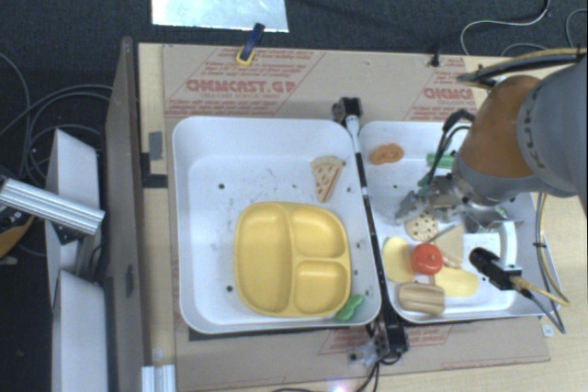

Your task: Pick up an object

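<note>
My claw [424, 208] down in right bin [404, 135], over speckled cracker [422, 226] — can't tell from here how it's set. Tomato [426, 258], yellow slice [398, 259], bread roll [421, 297] crowd just beside cracker; orange piece [386, 154] sits apart. Risk: cracker lies flat, may slip out — or I nudge tomato, scatter pile.

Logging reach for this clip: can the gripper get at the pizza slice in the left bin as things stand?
Probably yes. The pizza slice lies alone on the left bin's floor, apart from the yellow tray; the gripper sits over the right bin, across the divider.
</note>
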`<action>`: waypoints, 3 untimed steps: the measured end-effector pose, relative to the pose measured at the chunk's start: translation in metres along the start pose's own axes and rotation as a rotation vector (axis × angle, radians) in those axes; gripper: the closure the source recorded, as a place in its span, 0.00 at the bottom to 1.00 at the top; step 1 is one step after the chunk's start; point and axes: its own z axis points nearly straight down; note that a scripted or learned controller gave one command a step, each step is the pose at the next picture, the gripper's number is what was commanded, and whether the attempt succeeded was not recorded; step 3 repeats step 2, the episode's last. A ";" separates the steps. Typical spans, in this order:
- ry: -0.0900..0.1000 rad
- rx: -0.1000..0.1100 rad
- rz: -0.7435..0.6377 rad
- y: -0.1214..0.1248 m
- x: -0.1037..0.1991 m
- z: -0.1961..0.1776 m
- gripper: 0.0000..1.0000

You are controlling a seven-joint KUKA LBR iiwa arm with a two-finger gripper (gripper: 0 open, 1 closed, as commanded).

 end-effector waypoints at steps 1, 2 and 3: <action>0.000 -0.004 0.002 0.002 -0.001 -0.011 1.00; 0.002 -0.012 -0.010 0.006 0.080 -0.106 1.00; 0.002 -0.012 -0.010 0.006 0.080 -0.106 1.00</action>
